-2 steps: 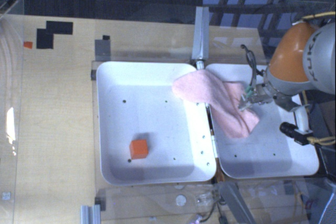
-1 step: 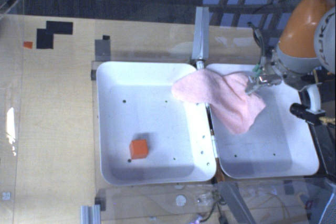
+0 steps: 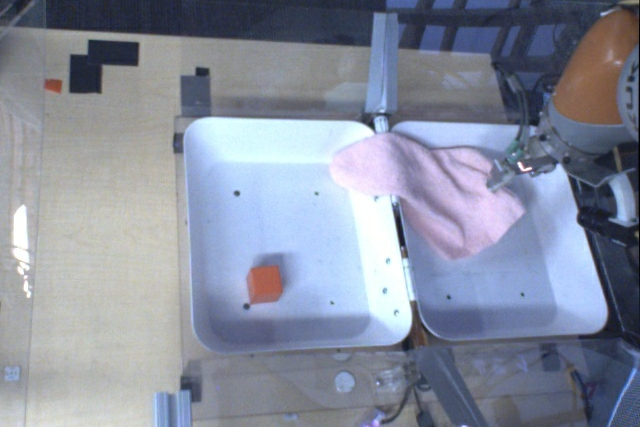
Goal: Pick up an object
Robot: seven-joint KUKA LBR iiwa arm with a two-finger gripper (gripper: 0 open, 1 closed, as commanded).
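Observation:
A pink cloth (image 3: pixel 440 190) lies spread across the divider between the two bins, one end in the left bin (image 3: pixel 270 195) and the bulk of it in the right bin (image 3: pixel 520 290). Its right end rises to my gripper (image 3: pixel 507 171), whose fingers are shut on that corner over the right bin's back half. A small orange block (image 3: pixel 265 284) rests alone in the front part of the left bin, far from the gripper.
A grey metal post (image 3: pixel 381 65) stands behind the joint between the bins. Black markers (image 3: pixel 98 63) and a small orange tag (image 3: pixel 52 86) sit on the wooden bench at the far left. Cables and dark hardware crowd the right edge.

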